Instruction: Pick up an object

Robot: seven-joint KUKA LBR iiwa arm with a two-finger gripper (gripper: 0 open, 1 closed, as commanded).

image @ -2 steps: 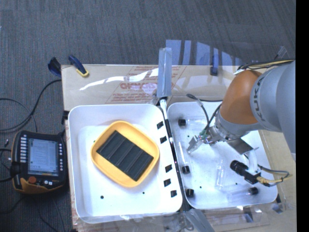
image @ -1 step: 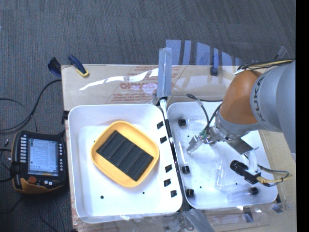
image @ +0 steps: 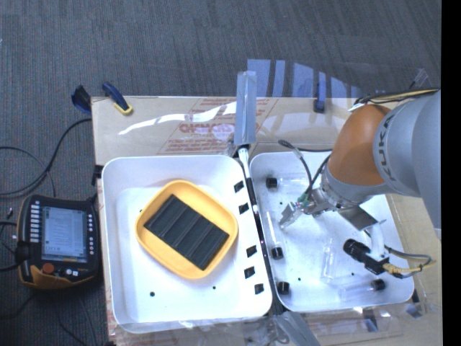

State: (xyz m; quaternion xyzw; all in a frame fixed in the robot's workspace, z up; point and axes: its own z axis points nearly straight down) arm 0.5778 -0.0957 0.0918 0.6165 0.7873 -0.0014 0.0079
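A yellow square dish (image: 157,206) lies in the left bin (image: 122,280), and a black ridged slab (image: 187,231) rests inside it. My gripper (image: 291,214) hangs low over the right bin (image: 302,298), near its left-middle part and well apart from the dish. Nothing shows clearly in its grasp. Something clear and glassy (image: 328,259) lies on the right bin's floor below the gripper; its shape is hard to make out. The grey arm with its orange band (image: 360,150) covers the right bin's upper right part.
A black cylindrical fitting with a cable (image: 362,254) hangs by the wrist over the right bin. Black clips (image: 246,209) line the wall between the bins. A teach pendant (image: 56,238) lies left of the bench. A blue-and-yellow clamp (image: 115,98) sits at the bench's far left corner.
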